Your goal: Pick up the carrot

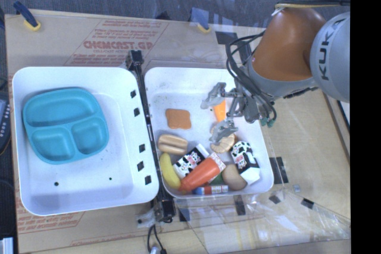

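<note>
The carrot [202,173], a fat orange-red taper, lies slantwise at the front of the right bin [156,87], wedged among other toy foods. My gripper [218,111] hovers over the middle of that bin, well behind the carrot and a little to its right. It is open, with one finger [214,94] toward the back and the other [224,127] toward the front. A small orange wedge [221,107] shows in the gap between them. The fingers are not closed on it, and nothing is held.
Around the carrot are a yellow banana [168,170], two cow-patterned cartons [190,162] [244,160], a hot dog bun [172,143], a tan potato [234,178] and a marker [212,190]. A brown patty [178,119] lies mid-bin. The left bin [36,199] holds a blue divided plate [64,124].
</note>
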Tool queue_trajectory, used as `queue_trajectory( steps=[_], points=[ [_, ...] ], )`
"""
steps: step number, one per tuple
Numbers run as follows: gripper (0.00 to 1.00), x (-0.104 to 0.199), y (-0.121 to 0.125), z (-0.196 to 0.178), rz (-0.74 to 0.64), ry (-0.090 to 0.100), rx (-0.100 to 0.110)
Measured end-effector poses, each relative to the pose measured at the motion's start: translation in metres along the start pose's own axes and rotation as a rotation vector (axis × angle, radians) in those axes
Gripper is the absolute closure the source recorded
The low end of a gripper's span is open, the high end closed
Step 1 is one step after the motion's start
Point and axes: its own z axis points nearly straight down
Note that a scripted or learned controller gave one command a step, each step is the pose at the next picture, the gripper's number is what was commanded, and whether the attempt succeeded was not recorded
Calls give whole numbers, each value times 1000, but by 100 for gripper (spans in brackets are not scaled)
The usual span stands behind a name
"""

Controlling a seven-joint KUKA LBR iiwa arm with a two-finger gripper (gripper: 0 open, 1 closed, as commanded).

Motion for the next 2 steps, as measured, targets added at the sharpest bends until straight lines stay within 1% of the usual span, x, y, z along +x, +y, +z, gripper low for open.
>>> queue_trajectory(
  steps=[1,2],
  points=[
    [0,-33,-44,126,201,-4,0],
    [100,-36,-41,114,191,-8,1]
  ],
)
